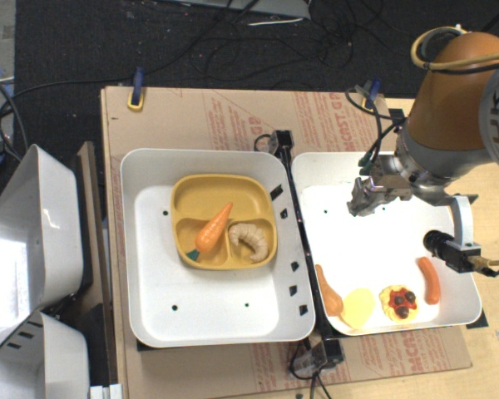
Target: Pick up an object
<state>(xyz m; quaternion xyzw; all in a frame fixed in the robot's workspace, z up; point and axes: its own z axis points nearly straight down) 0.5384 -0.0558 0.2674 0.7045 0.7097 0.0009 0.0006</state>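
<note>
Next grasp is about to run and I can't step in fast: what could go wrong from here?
The tool hangs over bare floor of the right bin; descending here would likely catch nothing. The orange piece, yellow disc, topped round and red sausage crowd the near wall, so a grasp there may strike the wall or nudge a neighbour.

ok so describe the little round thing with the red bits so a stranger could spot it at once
Look in the white bin on the view's right, along its near edge. The small round piece lies between a plain yellow disc and a reddish sausage; it alone carries red and dark toppings.
</note>
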